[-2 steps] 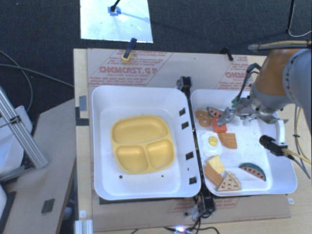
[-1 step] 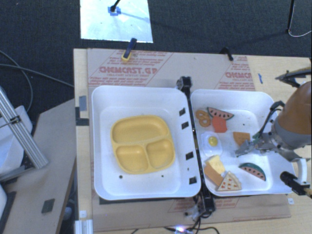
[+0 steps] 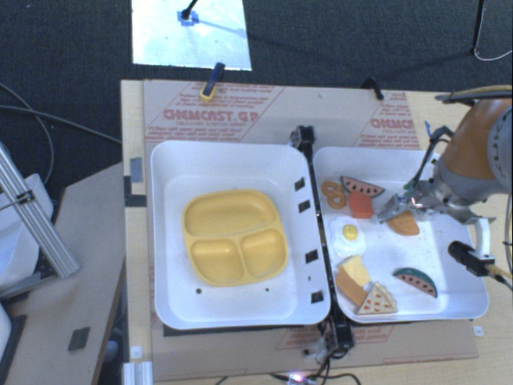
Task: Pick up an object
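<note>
The right bin [image 3: 473, 295] holds several toy foods. A pretzel [image 3: 333, 193], a watermelon slice [image 3: 362, 187] and a red block [image 3: 361, 206] lie at its back left. An orange bread-like piece [image 3: 405, 224] sits near the middle, and a fried egg [image 3: 349, 233] lies to its left. At the front are a cheese wedge [image 3: 353, 277], a pizza slice [image 3: 377, 299] and a second watermelon slice [image 3: 416, 281]. My gripper [image 3: 395, 208] hangs low over the bin, right beside the orange piece and just right of the red block.
The left bin [image 3: 168, 167] carries a yellow divided plate [image 3: 235, 236]. Black clips line the wall between the bins [image 3: 309, 215]. The grey arm with its orange band [image 3: 473, 147] crosses the right bin's far right side. Cardboard lies under both bins.
</note>
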`<state>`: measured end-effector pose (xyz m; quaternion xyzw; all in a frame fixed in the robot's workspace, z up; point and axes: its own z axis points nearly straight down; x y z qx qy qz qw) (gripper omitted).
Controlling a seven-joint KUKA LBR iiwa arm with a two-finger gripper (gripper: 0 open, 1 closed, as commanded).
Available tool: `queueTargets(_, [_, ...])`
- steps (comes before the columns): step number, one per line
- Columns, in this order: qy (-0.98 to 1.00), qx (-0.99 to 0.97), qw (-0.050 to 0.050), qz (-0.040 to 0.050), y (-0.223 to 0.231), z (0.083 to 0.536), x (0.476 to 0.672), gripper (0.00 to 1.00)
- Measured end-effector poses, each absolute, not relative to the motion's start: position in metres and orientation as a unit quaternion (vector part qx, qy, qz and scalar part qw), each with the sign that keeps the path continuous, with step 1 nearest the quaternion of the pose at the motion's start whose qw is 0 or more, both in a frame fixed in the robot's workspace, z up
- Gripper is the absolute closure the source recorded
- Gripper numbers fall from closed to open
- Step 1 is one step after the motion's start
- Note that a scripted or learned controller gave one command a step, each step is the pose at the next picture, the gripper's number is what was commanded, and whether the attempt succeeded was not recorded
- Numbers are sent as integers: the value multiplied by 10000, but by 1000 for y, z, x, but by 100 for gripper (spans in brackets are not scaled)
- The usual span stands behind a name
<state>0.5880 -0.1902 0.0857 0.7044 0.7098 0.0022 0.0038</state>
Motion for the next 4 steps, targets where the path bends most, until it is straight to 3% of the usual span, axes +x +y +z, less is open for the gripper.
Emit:
queueTargets(1, [7091, 7051, 29, 17, -191, 97, 586, 100])
queueTargets(2, [7102, 7040, 19, 24, -133, 172, 579, 100])
queueTargets(3, [7093, 7049, 3, 9, -88, 211, 554, 100])
queueTargets(4, [7112, 7029, 8, 24, -13, 244, 553, 100])
